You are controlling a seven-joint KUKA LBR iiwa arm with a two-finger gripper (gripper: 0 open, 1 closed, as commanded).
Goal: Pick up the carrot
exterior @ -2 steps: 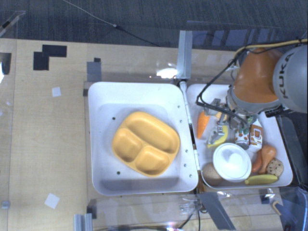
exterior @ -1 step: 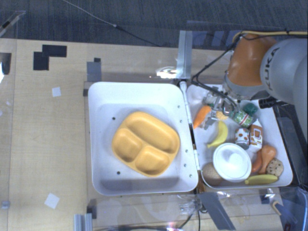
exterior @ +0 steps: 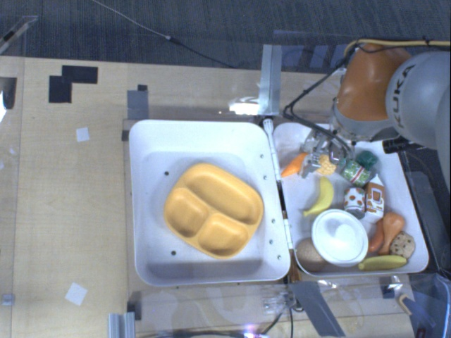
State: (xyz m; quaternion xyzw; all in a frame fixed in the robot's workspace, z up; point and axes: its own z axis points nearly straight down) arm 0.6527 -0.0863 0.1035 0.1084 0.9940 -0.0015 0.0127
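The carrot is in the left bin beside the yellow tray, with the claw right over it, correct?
Not the left bin. The camera view shows the carrot in the right bin, near its left wall, with the claw right over it. The yellow tray sits in the left bin.

The arm [exterior: 423,90] is rounded grey with 1 orange band. Black cables loop beside it. Its end effector [exterior: 318,153] looks like bare metal, though blurred.
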